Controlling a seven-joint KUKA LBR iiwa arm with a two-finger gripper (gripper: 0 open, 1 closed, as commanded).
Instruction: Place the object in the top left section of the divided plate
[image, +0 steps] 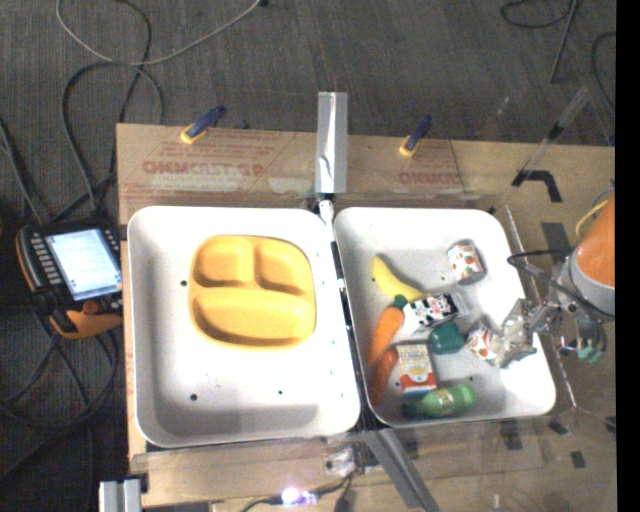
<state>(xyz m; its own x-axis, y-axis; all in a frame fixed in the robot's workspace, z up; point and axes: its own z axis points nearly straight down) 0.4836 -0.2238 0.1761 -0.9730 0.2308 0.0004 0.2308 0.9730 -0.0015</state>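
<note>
Nearest the camera: the arm (600, 255), its orange band and grey wrist rising at the right edge of the camera view, above the bench.
Gripper (520, 335): low over the right side of the right bin (500, 222); whether it is wide, narrow or carrying anything I cannot tell, since metal and cables blur together there.
Possible object: none is singled out by the task; a small white cup with red marks (482, 345) lies just beside the gripper on its left, touching or nearly so, though I cannot tell which.
Other contents of the right bin: a second white and red cup (463, 260) near the far wall, a banana (390, 278), a carrot (382, 335), a black and white carton (432, 308), a teal piece (447, 338), a small box (415, 366), a green bottle (440, 401).
Divided plate (254, 290): yellow, flat in the left bin (160, 400), well apart from the gripper.
Target section (224, 261): the far left compartment of the plate, with nothing lying in it.
Deciding relation: the target lies to the gripper's left and slightly farther up the view, across the wall between the bins; the carry runs almost straight leftward.
Plate axis: its long side runs left to right, so the target sits at the far end of that travel.
Stage, as a judgement: picking, with the placing not yet begun.
</note>
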